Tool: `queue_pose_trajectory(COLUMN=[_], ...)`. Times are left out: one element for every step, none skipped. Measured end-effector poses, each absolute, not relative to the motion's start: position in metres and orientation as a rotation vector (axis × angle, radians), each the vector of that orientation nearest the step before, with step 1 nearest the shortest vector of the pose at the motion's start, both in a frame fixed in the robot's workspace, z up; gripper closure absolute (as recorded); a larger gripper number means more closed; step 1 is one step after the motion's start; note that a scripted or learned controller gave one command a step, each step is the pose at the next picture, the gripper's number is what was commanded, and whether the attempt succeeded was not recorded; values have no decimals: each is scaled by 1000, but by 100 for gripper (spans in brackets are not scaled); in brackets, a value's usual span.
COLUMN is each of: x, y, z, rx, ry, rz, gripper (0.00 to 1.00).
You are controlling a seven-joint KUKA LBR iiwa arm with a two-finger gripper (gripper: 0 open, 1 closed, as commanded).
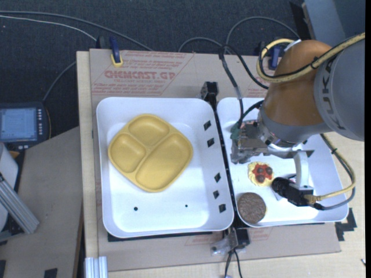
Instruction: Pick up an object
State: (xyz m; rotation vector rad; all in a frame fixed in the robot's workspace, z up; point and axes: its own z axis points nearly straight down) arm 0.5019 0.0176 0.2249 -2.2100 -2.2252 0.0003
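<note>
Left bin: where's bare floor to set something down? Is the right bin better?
Left bin: bare floor between the yellow plate and the near wall, plus a strip right of the plate. Right bin is crowded: the arm covers most of it; red-topped piece and brown disc fill its near-left corner.

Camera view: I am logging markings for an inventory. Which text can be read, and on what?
"CHEMCAST GP", red print on the brown board behind the left bin; last letters uncertain.
Small screen at left: too small to read.
Red print on the board's front edge: blurred.
</note>
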Motion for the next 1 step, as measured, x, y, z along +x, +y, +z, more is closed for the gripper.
queue_pose_trajectory(x=[510], y=[73], z=[226], rx=[-2212], ry=[-2229], rz=[-4], gripper=[100])
